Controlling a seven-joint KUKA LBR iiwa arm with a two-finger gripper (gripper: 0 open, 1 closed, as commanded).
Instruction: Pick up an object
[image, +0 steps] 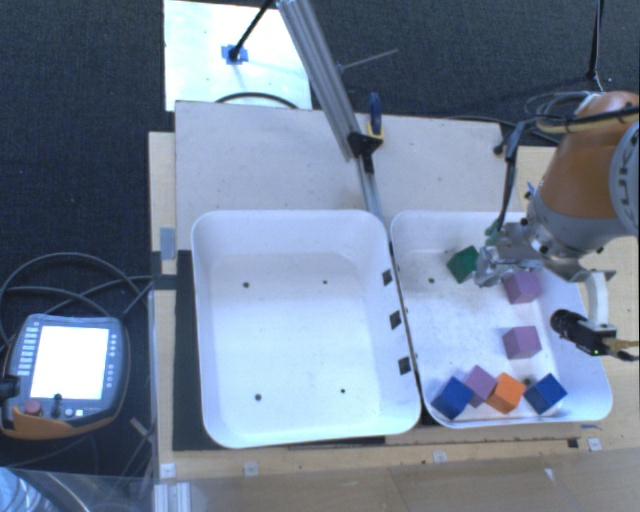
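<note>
The right bin (430, 330) holds several small blocks. A green block (462, 264) lies near its back, just left of my gripper (492, 268). A purple block (522, 287) sits right beside the gripper, partly under the arm. Another purple block (521, 341) lies mid-bin. Along the front edge sit a blue block (453, 396), a purple block (481, 383), an orange block (505, 392) and a second blue block (545, 393). The gripper hangs low over the bin's back part, between the green and purple blocks; nothing shows between it and either block.
The left bin (300, 330) stands beside the right one. A metal pole (330, 85) slants across the back board. A teach pendant (65, 375) lies on the floor at the left. Cables hang near the arm's wrist (585, 335).
</note>
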